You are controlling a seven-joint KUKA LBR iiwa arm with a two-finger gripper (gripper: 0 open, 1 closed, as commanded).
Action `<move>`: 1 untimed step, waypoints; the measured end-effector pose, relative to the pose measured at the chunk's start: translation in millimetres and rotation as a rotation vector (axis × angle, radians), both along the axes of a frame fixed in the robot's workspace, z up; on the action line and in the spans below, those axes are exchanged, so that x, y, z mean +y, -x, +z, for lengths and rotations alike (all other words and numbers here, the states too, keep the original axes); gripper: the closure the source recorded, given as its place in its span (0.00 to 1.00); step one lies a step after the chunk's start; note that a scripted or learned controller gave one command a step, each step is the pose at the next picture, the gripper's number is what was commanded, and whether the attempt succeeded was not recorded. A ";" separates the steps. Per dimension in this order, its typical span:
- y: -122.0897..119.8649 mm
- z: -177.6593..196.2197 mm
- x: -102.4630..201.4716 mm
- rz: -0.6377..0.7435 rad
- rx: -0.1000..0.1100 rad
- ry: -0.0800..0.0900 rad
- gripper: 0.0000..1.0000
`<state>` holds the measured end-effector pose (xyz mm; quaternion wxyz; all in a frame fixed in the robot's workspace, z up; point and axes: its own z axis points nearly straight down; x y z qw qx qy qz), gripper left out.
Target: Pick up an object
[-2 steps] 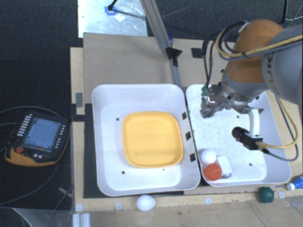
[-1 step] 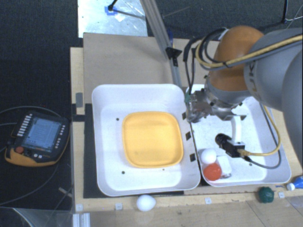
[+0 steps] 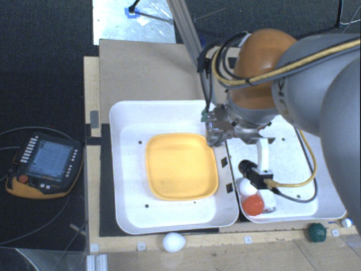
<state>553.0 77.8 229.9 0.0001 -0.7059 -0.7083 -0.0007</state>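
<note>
A yellow square plate (image 3: pixel 181 166) lies flat in the middle of the left bin (image 3: pixel 127 208). In the front left corner of the right bin (image 3: pixel 304 210) a small white ball (image 3: pixel 246 187) rests against a red ball (image 3: pixel 253 205). My gripper (image 3: pixel 216 132) hangs over the wall between the two bins, just off the plate's far right corner and well behind the two balls. The grey arm and its orange band (image 3: pixel 262 66) cover most of the right bin.
A white egg-shaped thing (image 3: pixel 174 242) lies on the bench in front of the left bin. A dark green object (image 3: pixel 317 232) sits off the right bin's front corner. A teach pendant (image 3: pixel 44 168) lies on the floor at far left.
</note>
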 end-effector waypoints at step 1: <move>-0.1 -0.2 -1.6 -0.003 0.000 0.001 0.00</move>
